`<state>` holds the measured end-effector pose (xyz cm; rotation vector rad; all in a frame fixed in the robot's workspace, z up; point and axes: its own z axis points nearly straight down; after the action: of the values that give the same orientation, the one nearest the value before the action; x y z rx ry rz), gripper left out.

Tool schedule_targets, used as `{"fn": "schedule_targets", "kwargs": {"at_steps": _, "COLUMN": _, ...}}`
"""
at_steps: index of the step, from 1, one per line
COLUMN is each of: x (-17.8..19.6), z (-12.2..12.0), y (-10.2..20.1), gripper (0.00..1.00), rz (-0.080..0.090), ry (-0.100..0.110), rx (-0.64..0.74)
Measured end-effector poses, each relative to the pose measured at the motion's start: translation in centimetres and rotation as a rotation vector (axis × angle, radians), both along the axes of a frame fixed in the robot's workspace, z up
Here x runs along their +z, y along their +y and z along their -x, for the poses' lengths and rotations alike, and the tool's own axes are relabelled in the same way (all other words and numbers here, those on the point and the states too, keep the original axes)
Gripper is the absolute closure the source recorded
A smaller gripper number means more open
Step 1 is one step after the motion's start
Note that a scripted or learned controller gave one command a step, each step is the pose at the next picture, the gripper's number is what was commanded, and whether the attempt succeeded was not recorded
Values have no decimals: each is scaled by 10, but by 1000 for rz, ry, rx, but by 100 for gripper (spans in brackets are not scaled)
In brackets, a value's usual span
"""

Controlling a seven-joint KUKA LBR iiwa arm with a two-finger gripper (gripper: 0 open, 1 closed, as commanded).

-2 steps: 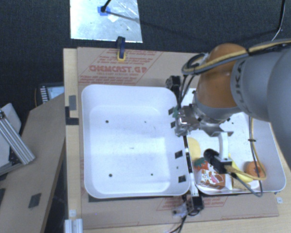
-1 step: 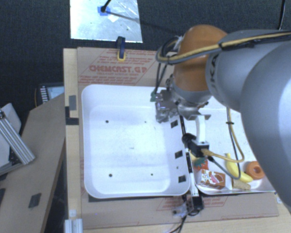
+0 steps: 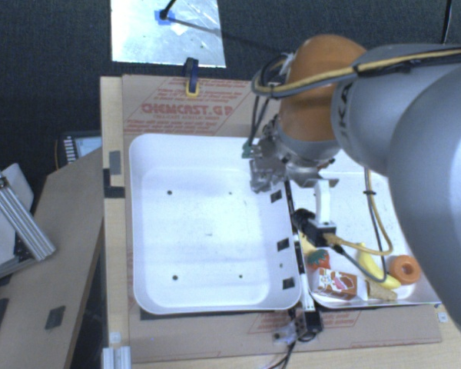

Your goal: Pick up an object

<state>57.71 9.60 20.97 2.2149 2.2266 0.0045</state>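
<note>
My gripper (image 3: 261, 177) hangs over the far part of the divider between the two bins, at the right edge of the left white bin (image 3: 150, 206). I see nothing held in it. In the front corner of the right bin (image 3: 369, 298) lie a red and white packet (image 3: 335, 282), a yellow banana (image 3: 371, 263) and an orange round thing (image 3: 404, 269). The grey arm with its orange band hides most of the right bin.
Both bins rest on a cardboard sheet (image 3: 177, 108) on the bench. A yellow clamp (image 3: 191, 78) stands at the sheet's far edge. A metal rail (image 3: 15, 214) lies off to the left of the bench.
</note>
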Motion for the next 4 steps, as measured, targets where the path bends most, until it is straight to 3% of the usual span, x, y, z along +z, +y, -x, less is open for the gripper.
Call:
{"fn": "schedule_targets", "kwargs": {"at_steps": 1, "x": 0, "z": 0, "y": 0, "gripper": 0, "rz": 0, "ry": 1, "rx": 0}}
{"fn": "schedule_targets", "kwargs": {"at_steps": 2, "x": -92, "z": 43, "y": 16, "gripper": 0, "rz": 2, "ry": 13, "rx": -4}}
{"fn": "schedule_targets", "kwargs": {"at_steps": 3, "x": 52, "z": 72, "y": 64, "gripper": 0, "rz": -6, "ry": -10, "rx": 6}}
{"fn": "schedule_targets", "kwargs": {"at_steps": 4, "x": 243, "z": 56, "y": 94, "gripper": 0, "rz": -6, "ry": -16, "rx": 3}}
